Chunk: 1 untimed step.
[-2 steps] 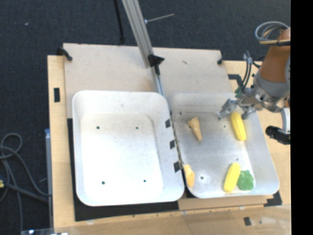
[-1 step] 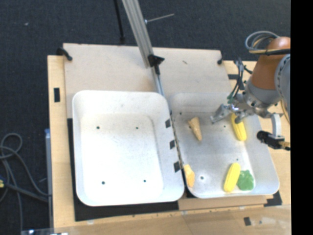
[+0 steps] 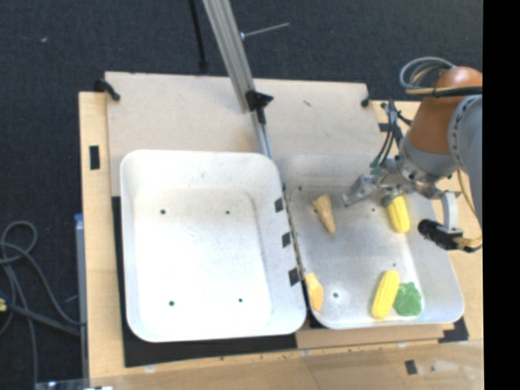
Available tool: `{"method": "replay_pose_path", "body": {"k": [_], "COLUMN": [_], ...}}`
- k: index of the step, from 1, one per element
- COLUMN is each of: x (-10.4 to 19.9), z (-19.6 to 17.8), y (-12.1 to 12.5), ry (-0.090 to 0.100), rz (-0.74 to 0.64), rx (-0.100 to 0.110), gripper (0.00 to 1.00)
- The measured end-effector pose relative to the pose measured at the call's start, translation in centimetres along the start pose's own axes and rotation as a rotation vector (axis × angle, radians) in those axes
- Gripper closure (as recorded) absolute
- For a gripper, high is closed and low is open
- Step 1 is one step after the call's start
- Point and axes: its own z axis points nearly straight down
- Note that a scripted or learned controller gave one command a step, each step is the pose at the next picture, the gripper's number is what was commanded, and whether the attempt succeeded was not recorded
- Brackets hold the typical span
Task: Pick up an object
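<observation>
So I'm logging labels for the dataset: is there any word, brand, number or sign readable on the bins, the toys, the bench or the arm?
None: no readable text on the left bin, the right bin, the bench or the arm.
The dark marks on the bins are specks and holes, not characters.

Even, bright overhead light; the two shallow white plastic bins (image 3: 203,242) left of the hand (image 3: 382,189) look nearly washed out, shadows are faint and short, and the whole picture is soft and slightly grainy
</observation>
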Motion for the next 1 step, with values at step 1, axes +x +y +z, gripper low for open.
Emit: {"method": "replay_pose_path", "body": {"k": [1], "x": [-0.2], "z": [-1.04], "y": [-0.07], "ry": [-0.004], "rz": [-0.001], "rx": [0.001], "gripper": [1.0]}}
